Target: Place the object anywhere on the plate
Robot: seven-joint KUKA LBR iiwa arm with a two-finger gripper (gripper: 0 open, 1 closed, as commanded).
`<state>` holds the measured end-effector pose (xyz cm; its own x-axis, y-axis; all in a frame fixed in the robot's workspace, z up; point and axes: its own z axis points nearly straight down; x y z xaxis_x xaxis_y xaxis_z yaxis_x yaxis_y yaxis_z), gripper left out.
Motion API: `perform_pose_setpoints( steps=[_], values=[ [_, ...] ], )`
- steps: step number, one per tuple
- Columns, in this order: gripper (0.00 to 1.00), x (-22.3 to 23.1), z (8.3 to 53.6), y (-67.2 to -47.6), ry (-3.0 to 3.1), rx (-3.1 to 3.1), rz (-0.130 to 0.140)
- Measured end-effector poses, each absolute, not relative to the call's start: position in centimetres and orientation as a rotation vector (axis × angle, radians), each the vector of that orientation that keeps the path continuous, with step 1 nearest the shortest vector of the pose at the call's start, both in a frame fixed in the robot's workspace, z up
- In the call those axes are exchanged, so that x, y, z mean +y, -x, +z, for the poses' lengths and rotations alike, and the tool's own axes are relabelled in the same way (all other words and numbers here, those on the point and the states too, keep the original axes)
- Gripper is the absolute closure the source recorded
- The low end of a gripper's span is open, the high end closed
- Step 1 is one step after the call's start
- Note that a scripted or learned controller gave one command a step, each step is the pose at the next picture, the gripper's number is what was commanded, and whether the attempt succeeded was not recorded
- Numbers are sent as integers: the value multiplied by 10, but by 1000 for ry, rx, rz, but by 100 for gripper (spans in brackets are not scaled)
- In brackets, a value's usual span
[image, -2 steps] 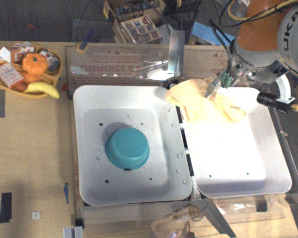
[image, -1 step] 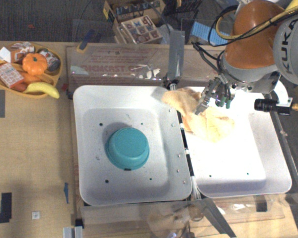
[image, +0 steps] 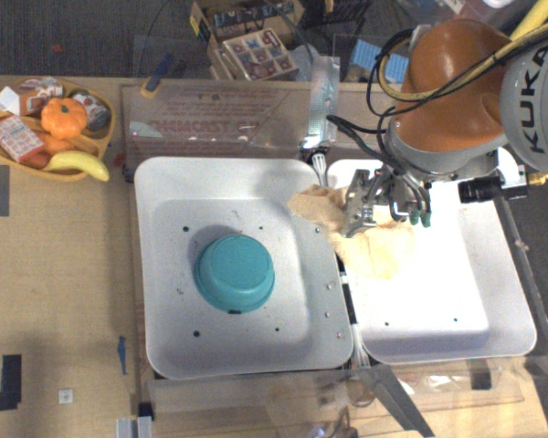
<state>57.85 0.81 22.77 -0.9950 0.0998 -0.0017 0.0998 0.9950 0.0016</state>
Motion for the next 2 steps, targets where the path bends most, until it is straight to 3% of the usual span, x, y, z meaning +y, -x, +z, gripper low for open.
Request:
perform_pose_setpoints(
  steps=[2],
  values=[
    [100, 80, 224, -524, 0, 3141, 2]
  ],
)
